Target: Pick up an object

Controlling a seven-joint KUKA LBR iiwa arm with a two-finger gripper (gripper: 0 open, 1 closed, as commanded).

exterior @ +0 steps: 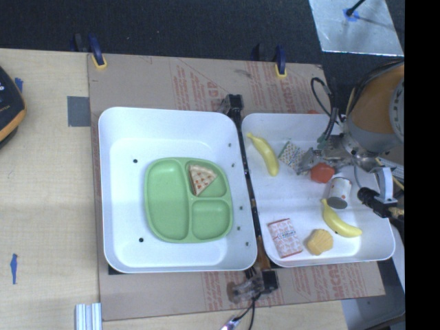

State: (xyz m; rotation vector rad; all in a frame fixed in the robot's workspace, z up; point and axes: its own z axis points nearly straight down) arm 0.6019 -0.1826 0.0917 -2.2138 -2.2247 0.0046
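Two white bins sit side by side on the bench. The gripper [317,158] hangs over the right bin [302,215] beside a red object [322,173]; whether its jaws are spread, I cannot tell.

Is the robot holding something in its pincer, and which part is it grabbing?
It cannot be told. The pincer is low in the right bin, right beside the red thing, but the arm hides any hold.

Red lettering runs along the cardboard sheet [206,81] under the bins — too blurred to read.
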